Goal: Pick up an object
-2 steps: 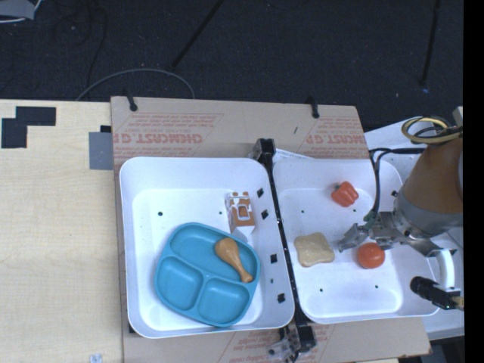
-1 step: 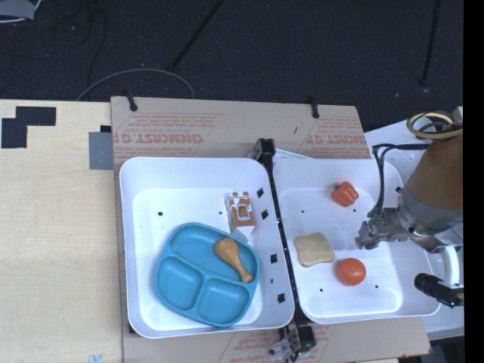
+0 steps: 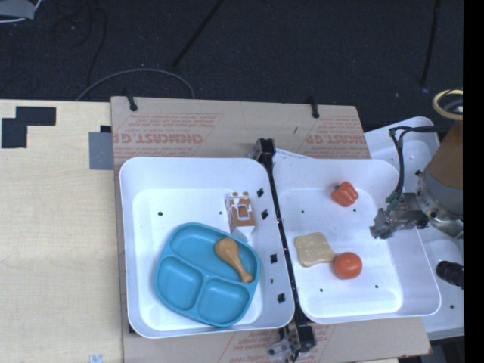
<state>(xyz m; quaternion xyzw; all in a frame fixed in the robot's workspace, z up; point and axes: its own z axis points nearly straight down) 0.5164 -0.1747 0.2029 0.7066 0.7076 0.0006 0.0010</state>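
The right bin (image 3: 378, 301) holds a red pepper-like piece (image 3: 344, 193) at the back, a tan slice of bread (image 3: 313, 249) near the divider and a red tomato (image 3: 348, 265) beside it. My gripper (image 3: 387, 224) hangs over the right bin's right side, to the right of the tomato and apart from all three things. In the left bin (image 3: 144, 203) lies a blue divided plate (image 3: 204, 274) with a tan drumstick (image 3: 234, 257) on it. A small orange and white block (image 3: 241, 209) stands behind the plate.
The arm (image 3: 446, 172) reaches in over the right bin's right rim. A black divider (image 3: 274, 225) runs between the two bins. Cardboard (image 3: 227, 131) lies under both bins, and a wooden bench top (image 3: 53, 233) spreads to the left.
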